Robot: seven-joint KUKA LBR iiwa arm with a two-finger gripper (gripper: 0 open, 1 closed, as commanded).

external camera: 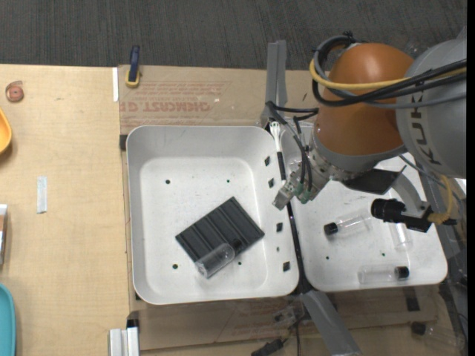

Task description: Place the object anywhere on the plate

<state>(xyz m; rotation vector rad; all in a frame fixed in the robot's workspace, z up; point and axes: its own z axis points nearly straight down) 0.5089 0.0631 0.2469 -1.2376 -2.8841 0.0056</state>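
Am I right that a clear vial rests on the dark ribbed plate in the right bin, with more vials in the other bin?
Not quite. The camera view shows the dark ribbed plate, with the clear vial on its lower edge, in the left bin; the other vials lie in the right bin.

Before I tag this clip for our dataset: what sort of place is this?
Probably a robotics lab bench. A grey-and-orange robot arm reaches over two shallow white bins, clear vials lie in the right one, and the plywood bench top carries cabling and clamps.
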